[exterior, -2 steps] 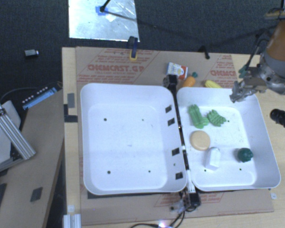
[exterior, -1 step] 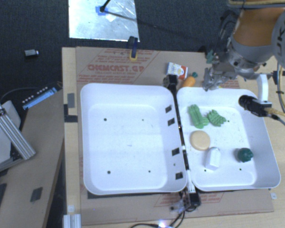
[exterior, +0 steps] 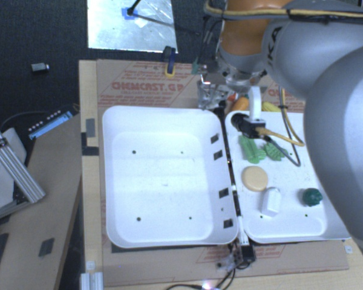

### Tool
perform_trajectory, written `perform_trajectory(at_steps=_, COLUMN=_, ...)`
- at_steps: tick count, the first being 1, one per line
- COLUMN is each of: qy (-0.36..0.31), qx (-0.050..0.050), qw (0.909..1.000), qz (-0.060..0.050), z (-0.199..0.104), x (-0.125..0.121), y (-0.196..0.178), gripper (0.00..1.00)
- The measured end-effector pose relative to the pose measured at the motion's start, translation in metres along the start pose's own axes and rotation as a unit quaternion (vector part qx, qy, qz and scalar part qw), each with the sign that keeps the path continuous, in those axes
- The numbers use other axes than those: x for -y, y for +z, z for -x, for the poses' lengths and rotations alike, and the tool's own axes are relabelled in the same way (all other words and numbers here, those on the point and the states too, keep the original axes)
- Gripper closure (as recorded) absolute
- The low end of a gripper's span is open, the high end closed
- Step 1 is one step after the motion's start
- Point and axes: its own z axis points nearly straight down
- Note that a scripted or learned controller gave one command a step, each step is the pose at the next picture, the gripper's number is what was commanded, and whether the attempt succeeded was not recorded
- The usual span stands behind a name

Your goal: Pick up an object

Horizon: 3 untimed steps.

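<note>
Camera view from above the bench (exterior: 139, 80) finds the pick not yet made: nothing can be seen in the grip of the tool (exterior: 215, 101), and every candidate lies loose in the right bin (exterior: 290, 231), as the camera sees it. A green ridged piece (exterior: 254, 150) sits near the middle wall, with a tan disc (exterior: 255, 178) just below it in the frame, a white block (exterior: 270, 201) nearer the front rim and a green ball (exterior: 311, 196) well off to the side. An orange piece (exterior: 242, 104) and a yellow piece (exterior: 270, 107) lie at the far end, partly hidden by the wrist. The arm (exterior: 327, 59) comes in from the right of the frame and bends down over that far end. It carries the tool to the back corner where the right bin meets the left bin (exterior: 118, 162), close to the orange piece. Whether the tool is open or closed cannot be told from this angle, nor whether it touches anything. By this reading, the whole task remains: settle on one object, close on it and lift it clear.
</note>
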Motion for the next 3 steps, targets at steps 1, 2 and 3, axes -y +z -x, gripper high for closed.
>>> perform_trajectory(at_steps=1, qy=0.001, qx=0.000, qw=1.0000, qz=0.004, z=-0.082, x=-0.003, y=-0.050, gripper=1.00)
perform_trajectory(at_steps=2, qy=0.003, qx=0.000, qw=1.0000, qz=0.003, z=-0.148, x=-0.004, y=-0.069, gripper=1.00)
perform_trajectory(at_steps=3, qy=0.004, qx=0.000, qw=1.0000, qz=0.008, z=-0.144, x=-0.005, y=-0.199, gripper=1.00)
